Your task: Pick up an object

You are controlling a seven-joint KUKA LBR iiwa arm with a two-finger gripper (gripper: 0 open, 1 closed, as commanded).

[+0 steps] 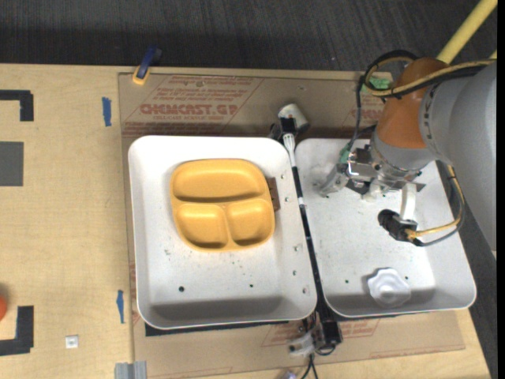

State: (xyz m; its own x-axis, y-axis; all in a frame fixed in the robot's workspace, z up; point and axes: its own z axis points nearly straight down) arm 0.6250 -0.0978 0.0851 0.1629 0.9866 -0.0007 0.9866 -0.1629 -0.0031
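Observation:
A yellow three-compartment tray (223,203) lies flat in the left bin (158,283), toward its back. A small white, part-clear lump (387,285) rests near the front edge of the right bin (347,243). My gripper (377,178) hangs over the back of the right bin, seen from above and mostly covered by the grey wrist and orange band (406,121). It is well behind the white lump and to the right of the yellow tray. I see nothing held.
A black plug on a yellow cable (398,224) dangles from the arm over the right bin. Both bins sit on a cardboard sheet (197,101). A yellow rod (472,18) slants in at the top right; a blue clamp (144,66) sits behind.

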